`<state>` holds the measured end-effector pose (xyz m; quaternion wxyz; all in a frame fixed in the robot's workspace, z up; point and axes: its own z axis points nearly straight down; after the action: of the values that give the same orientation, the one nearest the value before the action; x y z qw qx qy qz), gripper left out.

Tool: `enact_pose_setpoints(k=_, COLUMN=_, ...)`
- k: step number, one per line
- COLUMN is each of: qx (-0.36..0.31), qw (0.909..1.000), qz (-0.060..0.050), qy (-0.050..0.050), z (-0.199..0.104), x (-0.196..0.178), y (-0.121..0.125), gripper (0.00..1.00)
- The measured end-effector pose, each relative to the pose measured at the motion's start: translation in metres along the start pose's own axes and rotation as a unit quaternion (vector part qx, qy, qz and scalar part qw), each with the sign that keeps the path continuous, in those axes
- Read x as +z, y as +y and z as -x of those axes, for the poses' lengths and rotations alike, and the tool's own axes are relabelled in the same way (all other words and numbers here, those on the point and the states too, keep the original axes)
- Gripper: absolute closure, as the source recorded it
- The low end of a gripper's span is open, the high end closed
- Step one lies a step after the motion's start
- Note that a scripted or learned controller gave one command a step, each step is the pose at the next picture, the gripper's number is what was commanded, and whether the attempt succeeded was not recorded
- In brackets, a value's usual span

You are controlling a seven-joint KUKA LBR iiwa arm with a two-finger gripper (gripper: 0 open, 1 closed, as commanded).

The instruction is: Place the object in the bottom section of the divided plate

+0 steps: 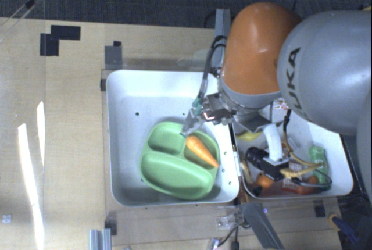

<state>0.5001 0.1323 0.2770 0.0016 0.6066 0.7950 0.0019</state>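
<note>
Resting surface: pale wooden bench (58, 144), black tape marks at its upper left, dark carpet beyond.
Left bin: shallow white plastic bin (125, 127) holding a green divided plate (171, 170).
Object: orange plastic carrot (201, 150) lying in the plate's upper right section.
Gripper: two-finger gripper (192, 121) just above the carrot's tip; finger state cannot be told.
Right bin: second white bin (343, 179) crowded with mixed toys.

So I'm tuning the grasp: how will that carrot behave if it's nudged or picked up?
The carrot looks rigid and glossy like a plastic toy, so probably light and a bit slippery. Its tapered round body may roll or pivot when pushed, though the green divided plate section's raised rim should contain it.
</note>
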Motion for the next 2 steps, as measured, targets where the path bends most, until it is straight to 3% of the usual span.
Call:
enact_pose_setpoints(k=1, qx=0.094, qw=0.9956, qz=-0.001, qy=0.0, z=-0.02, x=0.061, y=0.08, gripper=0.0)
enact_pose_setpoints(k=2, qx=0.163, qw=0.9866, qz=0.0, qy=0.0, z=-0.047, x=0.066, y=0.168, gripper=0.0)
